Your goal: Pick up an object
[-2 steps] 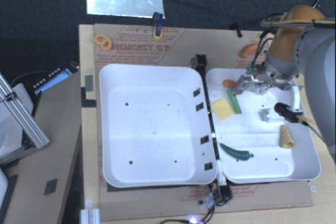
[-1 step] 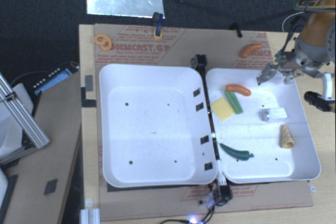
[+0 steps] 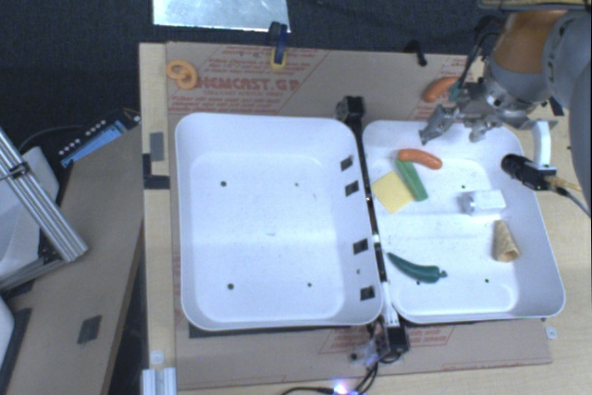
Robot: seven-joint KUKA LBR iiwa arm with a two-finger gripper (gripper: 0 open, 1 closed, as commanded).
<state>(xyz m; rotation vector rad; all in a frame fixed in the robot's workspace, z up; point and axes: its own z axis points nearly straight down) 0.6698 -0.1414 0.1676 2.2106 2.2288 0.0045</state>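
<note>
The right bin (image 3: 532, 291) holds several things: an orange-red sausage (image 3: 419, 159), a green stick (image 3: 413, 181) touching a yellow block (image 3: 391, 191), a pale grey block (image 3: 483, 201), a tan cone-shaped piece (image 3: 504, 241) and a dark green pepper (image 3: 417, 270). My gripper (image 3: 452, 133) hangs over the bin's far edge, above and slightly right of the sausage. Its fingers (image 3: 429, 133) are spread open with nothing between them.
The left bin (image 3: 199, 291) sits beside the right one, joined by a black hinge strip (image 3: 363, 199). An orange object (image 3: 438, 90) lies on the bench behind the gripper. An orange ring (image 3: 182, 74) and a clamp (image 3: 277, 45) sit at the back.
</note>
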